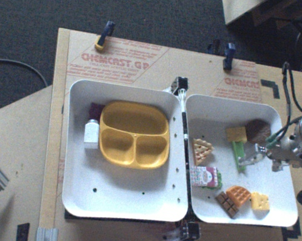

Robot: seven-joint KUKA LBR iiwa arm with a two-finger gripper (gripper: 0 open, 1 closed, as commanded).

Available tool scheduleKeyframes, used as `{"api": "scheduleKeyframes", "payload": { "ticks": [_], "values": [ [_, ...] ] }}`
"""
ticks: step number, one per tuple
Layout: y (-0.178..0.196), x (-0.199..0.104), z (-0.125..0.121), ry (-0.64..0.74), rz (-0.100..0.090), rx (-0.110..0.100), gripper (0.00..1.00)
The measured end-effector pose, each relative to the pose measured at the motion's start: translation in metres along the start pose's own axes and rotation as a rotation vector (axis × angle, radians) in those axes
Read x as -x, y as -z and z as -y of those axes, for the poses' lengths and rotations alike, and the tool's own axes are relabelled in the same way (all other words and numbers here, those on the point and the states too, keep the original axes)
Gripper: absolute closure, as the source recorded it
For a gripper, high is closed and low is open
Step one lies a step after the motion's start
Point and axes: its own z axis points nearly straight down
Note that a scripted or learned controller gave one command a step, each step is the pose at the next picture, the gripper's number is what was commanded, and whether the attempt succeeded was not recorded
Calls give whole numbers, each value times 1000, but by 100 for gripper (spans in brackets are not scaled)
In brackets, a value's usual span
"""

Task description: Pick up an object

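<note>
From my station I see the arm reaching in from the right, its gripper (pixel 258 155) low over the right bin (pixel 286 213), hanging just beside the upper end of a green stick-like piece (pixel 239 156). I cannot tell how wide the jaws stand, nor whether anything sits between them; the wrist hardware blurs into the bin wall there, so I claim no grasp. The green piece looks like the intended target, since it is the nearest thing to the tool: it is slim, bright green, lying flat and slightly slanted, with a tan block (pixel 236 134) touching its top end and a dark brown lump (pixel 258 130) just beyond. I judge the crowding there makes a clean pinch awkward. The other items lie spread across the same bin, probably scattered loosely so each can be approached alone: a waffle-cone wedge (pixel 201 150) near the dividing wall, a pink and green carton (pixel 205 177) below it, an orange waffle (pixel 237 194), a dark chocolate bar (pixel 226 203) and a yellow cheese piece (pixel 260 202). The left bin (pixel 73 190) holds a yellow divided tray (pixel 135 134) with a small white bottle (pixel 92 133) just beside it, well apart from the arm, on the tabletop (pixel 65 54).
</note>
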Motion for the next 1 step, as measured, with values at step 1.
{"api": "scheduleKeyframes", "payload": {
  "ticks": [1],
  "values": [
    [6, 0, -3, 3, 3, 14, 0]
  ]
}}
